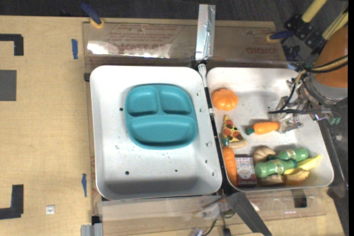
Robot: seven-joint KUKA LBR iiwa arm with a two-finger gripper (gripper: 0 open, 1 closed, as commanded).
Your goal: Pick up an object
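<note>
Hovering gripper (291,113) just beside the toy carrot (263,128); jaw state impossible to tell.

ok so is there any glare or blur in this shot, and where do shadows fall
In the camera view, glare washes out the clear sheet behind the left bin and the foil strip; the gripper over the right bin looks soft and hard to resolve; the teal divided plate is sharp, with a faint shadow at its lower edge; the toy carrot is evenly lit.
</note>
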